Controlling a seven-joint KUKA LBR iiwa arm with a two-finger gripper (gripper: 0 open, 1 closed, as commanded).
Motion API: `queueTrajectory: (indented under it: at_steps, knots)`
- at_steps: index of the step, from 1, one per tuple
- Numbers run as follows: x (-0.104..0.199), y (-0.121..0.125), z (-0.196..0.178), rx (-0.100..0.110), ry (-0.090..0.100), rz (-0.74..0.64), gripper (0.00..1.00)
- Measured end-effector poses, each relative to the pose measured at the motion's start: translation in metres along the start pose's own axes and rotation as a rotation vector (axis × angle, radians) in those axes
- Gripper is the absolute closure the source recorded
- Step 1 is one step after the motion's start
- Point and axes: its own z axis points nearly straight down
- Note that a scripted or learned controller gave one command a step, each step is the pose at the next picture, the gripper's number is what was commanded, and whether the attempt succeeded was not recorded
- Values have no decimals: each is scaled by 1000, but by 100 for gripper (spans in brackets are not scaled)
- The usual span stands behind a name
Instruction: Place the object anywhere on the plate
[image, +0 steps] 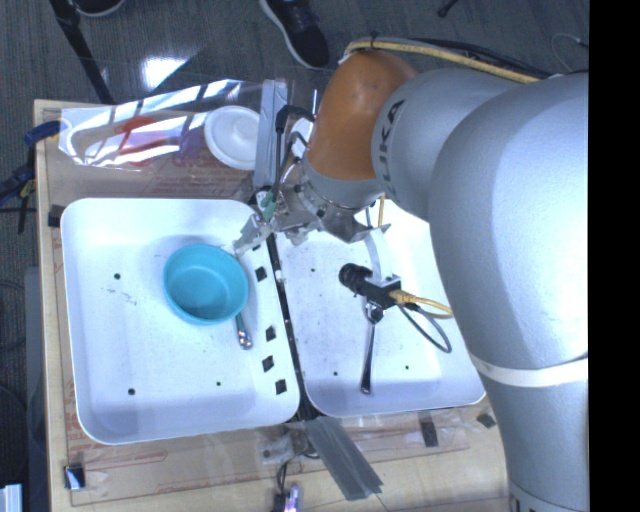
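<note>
The grey arm (500, 200) holds its end effector (268, 218), state I cannot tell, at one o'clock of the round blue plate (205, 283). The slim dark metal utensil (367, 350) looks light, stiff, slippery; grip mid-handle.

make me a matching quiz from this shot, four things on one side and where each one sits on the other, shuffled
Things:
1. blue plate
2. thin dark utensil
3. white round object
4. gripper

Places:
A. on the bench, beyond the bins
B. over the divide between the two bins, near their far edge
C. in the view's left bin
D. in the view's right bin

Pairs: 1-C, 2-D, 3-A, 4-B
</note>
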Motion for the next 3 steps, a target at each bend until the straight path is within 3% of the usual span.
queueTrajectory:
  at_steps: [1, 2, 3]
  knots:
    - [89, -10, 0, 0, -1, 21, 0]
    - [159, -35, 18, 2, -1, 203, 0]
    - [250, -60, 48, 1, -2, 328, 0]
